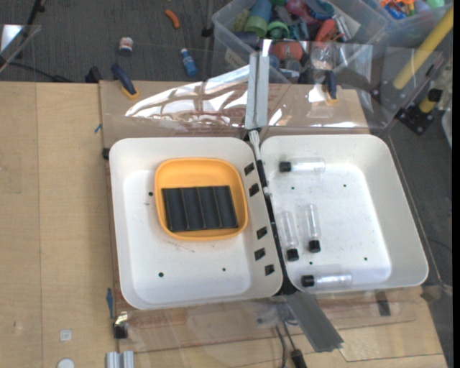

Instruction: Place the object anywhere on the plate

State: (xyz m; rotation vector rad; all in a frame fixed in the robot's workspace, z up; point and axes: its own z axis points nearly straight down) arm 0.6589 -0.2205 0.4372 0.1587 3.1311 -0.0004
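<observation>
Two shallow white bins sit side by side on the pale wooden bench (43, 215), their rounded rims meeting along a seam lined with small black tabs (260, 215).

The left bin (129, 215) holds a yellow-orange plate (201, 167). It is a smooth, glossy, squarish dish with softly rounded corners and a raised lip. A black ridged block (200, 208) lies flat on the plate. It is matt and rectangular, divided into four parallel ribs, and covers most of the plate's floor, well inside the lip.

The right bin (359, 215) has a faintly speckled floor and holds four clear tubes with black caps, all lying down:
- One tube (302, 167) lies crosswise near the far edge.
- A second tube (287, 233) lies lengthwise in the middle, with a third tube (310, 228) just beside it.
- A fourth tube (327, 279) lies crosswise against the near wall.

Behind the bins, a grey metal strip (256, 86) stands at the seam. Further back is a clear plastic tub (302, 21) heaped with brightly coloured toys.
</observation>
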